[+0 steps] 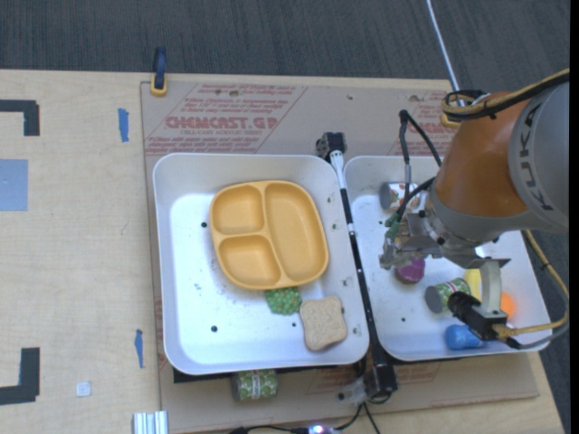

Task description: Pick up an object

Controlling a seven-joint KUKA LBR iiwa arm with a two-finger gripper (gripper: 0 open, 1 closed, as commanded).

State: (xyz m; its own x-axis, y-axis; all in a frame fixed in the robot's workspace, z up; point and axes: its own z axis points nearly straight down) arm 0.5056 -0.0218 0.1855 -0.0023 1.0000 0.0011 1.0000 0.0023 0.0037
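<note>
Looming closest, the arm is hanging its claw over the right bin; whether it is open I cannot tell. Just beneath, a purple object is lying, so crowding toys could be spoiling a clean grab.

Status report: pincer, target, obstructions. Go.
Pincer low in right bin, over purple object. No grasp visible. Blue object and green-labelled item close by.

We log a yellow divided plate, green broccoli and tan bread slice in the white left bin; purple item, blue item in the right.
</note>
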